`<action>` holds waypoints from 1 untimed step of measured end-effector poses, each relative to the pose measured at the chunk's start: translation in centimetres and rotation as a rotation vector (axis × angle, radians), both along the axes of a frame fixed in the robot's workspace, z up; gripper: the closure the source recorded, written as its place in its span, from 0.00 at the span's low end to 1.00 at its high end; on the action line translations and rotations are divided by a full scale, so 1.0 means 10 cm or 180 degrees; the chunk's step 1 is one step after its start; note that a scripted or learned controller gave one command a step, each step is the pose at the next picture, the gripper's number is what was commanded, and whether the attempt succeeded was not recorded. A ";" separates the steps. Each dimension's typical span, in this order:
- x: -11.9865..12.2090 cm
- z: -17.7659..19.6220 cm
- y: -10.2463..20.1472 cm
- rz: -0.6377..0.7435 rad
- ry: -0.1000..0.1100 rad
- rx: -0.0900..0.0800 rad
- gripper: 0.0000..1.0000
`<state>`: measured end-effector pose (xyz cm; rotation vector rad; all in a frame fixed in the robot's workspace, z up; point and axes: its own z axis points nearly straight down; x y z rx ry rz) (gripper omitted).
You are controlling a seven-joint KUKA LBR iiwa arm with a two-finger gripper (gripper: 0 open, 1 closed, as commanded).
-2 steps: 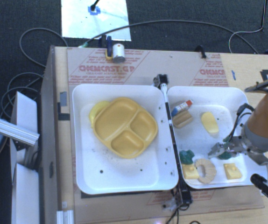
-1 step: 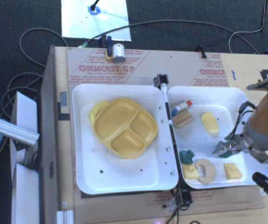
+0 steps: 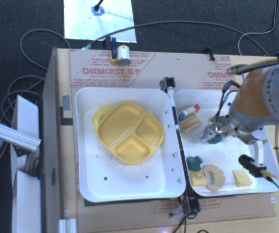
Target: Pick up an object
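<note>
My gripper (image 3: 211,134) is down in the right bin (image 3: 227,152), near its middle. A small teal-green thing (image 3: 216,139) sits right at its tip, partly hidden, and I cannot see whether it is held. To the left lie a tan block (image 3: 190,124) and a small white bottle with an orange cap (image 3: 189,112). Along the front lie a dark green lump (image 3: 194,162), a yellow piece (image 3: 198,178), a tan ring (image 3: 214,176) and a pale yellow wedge (image 3: 242,177).
The left bin (image 3: 130,183) holds a yellow divided plate (image 3: 129,131). A dividing rim (image 3: 177,135) separates the two bins. A small white-and-blue item (image 3: 118,53) and cables lie on the cardboard behind the bins.
</note>
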<state>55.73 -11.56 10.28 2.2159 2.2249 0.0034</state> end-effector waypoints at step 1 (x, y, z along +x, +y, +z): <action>0.22 0.82 0.82 0.0000 -0.0001 0.0003 1.00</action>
